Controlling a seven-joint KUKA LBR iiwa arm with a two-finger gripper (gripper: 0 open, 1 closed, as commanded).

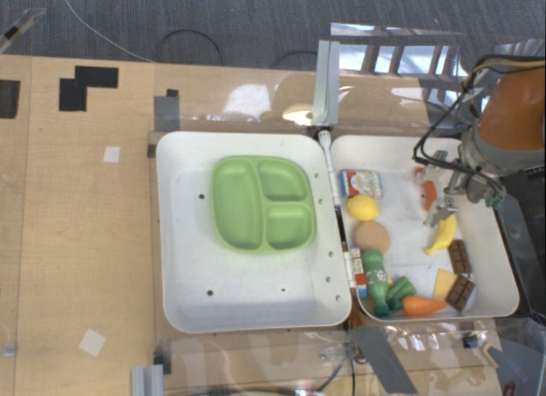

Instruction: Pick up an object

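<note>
My gripper (441, 211) hangs over the right part of the right bin (505, 283), reaching in from the right under the orange band of the arm. Its tip is just above the upper end of a yellow banana (442, 235) lying on the bin floor. A small red-orange piece (429, 194) lies just left of the gripper. Nothing shows as held.
The right bin also holds a blue-and-white box (362, 183), a lemon (363, 207), a tan egg (371, 236), green vegetables (386, 288), a carrot (422, 305), a cheese wedge (443, 282) and chocolate bars (461, 256). A green divided plate (262, 204) lies in the left bin (196, 300).
</note>
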